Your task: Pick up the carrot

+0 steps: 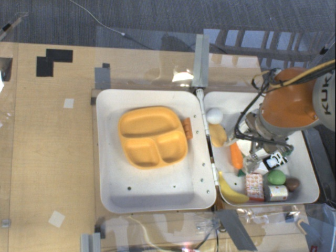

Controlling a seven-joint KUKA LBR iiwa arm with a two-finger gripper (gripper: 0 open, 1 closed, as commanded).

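The carrot (236, 156) is a short orange piece with a green tip, lying lengthwise in the left part of the right bin (306, 156). It lies flat between a tan lump and a banana. My gripper (255, 158) hangs below the arm's orange band (287, 106), just to the right of the carrot and close above the bin floor. Nothing is visibly held in it. The wrist and cables hide the bin's middle.
Around the carrot lie a white ball (214, 115), a tan lump (218, 135), a banana (232, 191), a patterned red box (254, 186), a green lime (276, 177), a brown fruit (292, 184) and a black-and-white object (275, 161). The left bin (113, 193) holds a yellow divided plate (153, 136).
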